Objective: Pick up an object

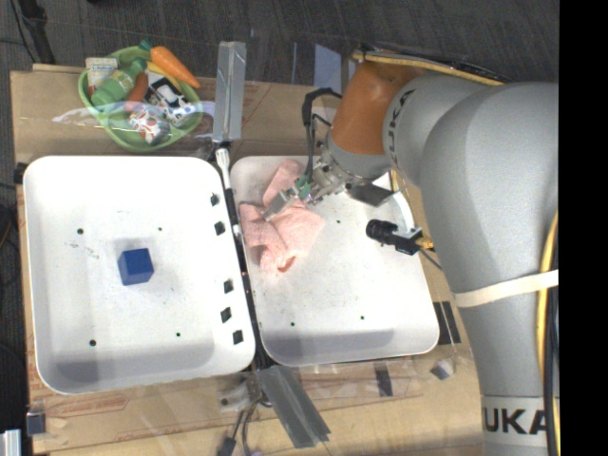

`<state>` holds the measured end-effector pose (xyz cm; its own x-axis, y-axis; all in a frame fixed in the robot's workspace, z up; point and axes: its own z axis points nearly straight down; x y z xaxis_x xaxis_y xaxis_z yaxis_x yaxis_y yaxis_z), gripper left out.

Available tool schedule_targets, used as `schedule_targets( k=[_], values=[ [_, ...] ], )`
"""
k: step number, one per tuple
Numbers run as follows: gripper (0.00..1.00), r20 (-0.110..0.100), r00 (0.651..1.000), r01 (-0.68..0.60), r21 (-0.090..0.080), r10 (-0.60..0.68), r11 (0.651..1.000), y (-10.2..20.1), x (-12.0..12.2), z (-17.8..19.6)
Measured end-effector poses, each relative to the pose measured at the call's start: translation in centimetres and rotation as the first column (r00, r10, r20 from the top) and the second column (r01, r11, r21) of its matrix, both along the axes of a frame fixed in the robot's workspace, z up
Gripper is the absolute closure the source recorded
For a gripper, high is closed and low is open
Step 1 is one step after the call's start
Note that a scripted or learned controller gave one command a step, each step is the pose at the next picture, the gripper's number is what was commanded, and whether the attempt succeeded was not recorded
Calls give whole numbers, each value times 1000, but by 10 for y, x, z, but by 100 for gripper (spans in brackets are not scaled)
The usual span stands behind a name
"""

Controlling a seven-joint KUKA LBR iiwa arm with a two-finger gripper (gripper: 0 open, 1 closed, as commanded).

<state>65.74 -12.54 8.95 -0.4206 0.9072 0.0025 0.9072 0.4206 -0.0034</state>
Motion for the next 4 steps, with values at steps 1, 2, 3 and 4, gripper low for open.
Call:
schedule_targets(
  k=[1, 2, 3, 4],
  values=[
    [0, -4, 994, 107, 0, -107, 994, 11, -17, 2],
    [100, -10, 994, 105, 0, -105, 994, 11, -17, 8],
    [100, -16, 995, 103, 0, -103, 995, 10, -18, 14],
    [100, -23, 995, 101, 0, -101, 995, 10, -18, 19]
  ],
)
